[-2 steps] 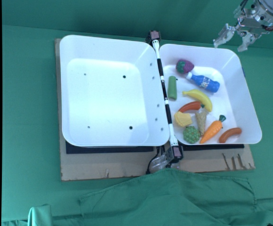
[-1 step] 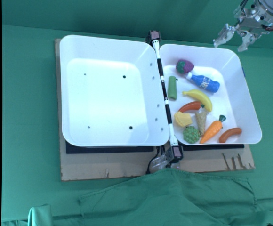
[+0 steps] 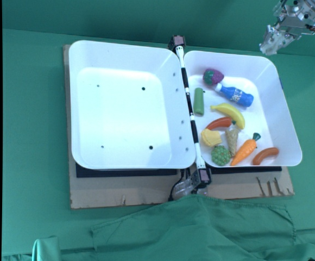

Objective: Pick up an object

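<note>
The right bin (image 3: 285, 121) holds several toy foods: a purple grape bunch (image 3: 213, 76), a blue bottle (image 3: 236, 95), a green cucumber (image 3: 199, 101), a yellow banana (image 3: 229, 113), a red chili (image 3: 218, 123), a yellow piece (image 3: 211, 138), an ice-cream cone (image 3: 232, 139), a green broccoli (image 3: 220, 156), an orange carrot (image 3: 245, 150) and a sausage (image 3: 265, 155). My gripper (image 3: 269, 43) hangs high above the bin's far right corner, well clear of all of them, with nothing visible in it.
The left bin (image 3: 125, 110) lies beside the right one, joined by a black-and-white divider rail (image 3: 189, 107). Both rest on a cardboard sheet (image 3: 119, 197). Crumpled green cloth (image 3: 201, 230) covers the front of the bench.
</note>
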`<state>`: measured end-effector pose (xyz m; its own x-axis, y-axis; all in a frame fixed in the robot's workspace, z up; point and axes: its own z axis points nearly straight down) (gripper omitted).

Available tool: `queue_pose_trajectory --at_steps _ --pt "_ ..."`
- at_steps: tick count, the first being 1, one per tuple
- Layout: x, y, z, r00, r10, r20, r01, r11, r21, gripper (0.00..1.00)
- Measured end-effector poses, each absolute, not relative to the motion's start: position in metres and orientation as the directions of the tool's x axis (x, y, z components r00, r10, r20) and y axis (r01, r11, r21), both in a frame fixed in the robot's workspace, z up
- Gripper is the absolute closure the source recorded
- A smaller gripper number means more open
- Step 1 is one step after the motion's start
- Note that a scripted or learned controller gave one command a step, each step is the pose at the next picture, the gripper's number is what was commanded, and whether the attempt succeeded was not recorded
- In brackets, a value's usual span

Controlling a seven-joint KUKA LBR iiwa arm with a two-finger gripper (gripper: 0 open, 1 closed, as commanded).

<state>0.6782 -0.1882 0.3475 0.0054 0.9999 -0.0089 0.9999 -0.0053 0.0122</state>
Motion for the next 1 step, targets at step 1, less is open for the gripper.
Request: queue_pose_trajectory --at_steps 1 --pt "0.6651 -0.1597 0.3791 0.001 1.000 -0.003 1.000 -0.001 0.009 1.00"
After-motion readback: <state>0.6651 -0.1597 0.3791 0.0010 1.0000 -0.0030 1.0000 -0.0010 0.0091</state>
